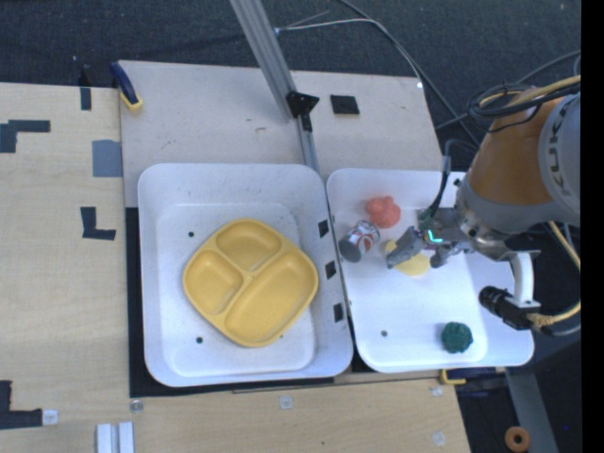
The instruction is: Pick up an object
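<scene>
Yellow object (412, 265) lies in right bin (415, 343), directly under your gripper (411, 250); finger spread, cannot tell. Orange-pink object (382, 210) and small silver-dark item (358, 241) just left. Green ball (457, 337) near front corner. Yellow divided tray (250, 281) in left bin (160, 253).

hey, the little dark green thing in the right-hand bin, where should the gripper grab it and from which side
Probably straight from above, closing across its middle. The dark green object looks small, round and lumpy, so no side seems better than another. It sits alone near the front of the right bin, with bare floor around it, so the fingers should have room either side.
</scene>
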